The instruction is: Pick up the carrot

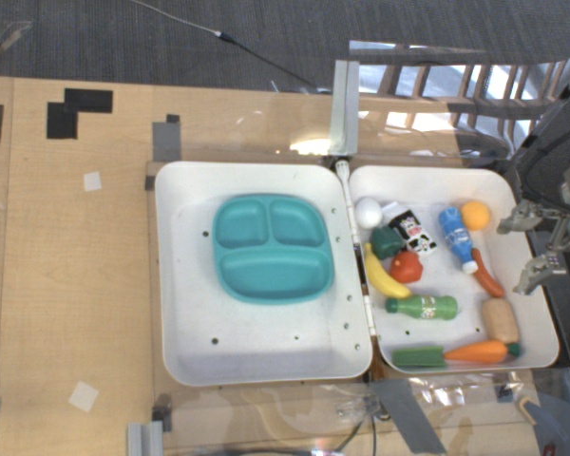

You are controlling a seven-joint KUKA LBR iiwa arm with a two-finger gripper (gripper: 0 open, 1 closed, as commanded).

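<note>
Left bin [180,283]: teal divided plate [271,247], centred. Right bin [548,350]: white ball [368,213], banana [381,275], red tomato [406,268], green bottle [423,306], blue bottle [456,237], orange [475,216], bread roll [500,319]. Carrot [476,352]: lying flat along the right bin's near wall, green top leftward. End effector [537,247]: at the right bin's right rim, fingers spread, pinching nothing, apart from the carrot.

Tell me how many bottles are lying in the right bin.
2. A blue bottle lies near the bin's far side, beside the orange ball. A green bottle lies on its side mid-bin, just right of the banana. None looks hidden.
</note>
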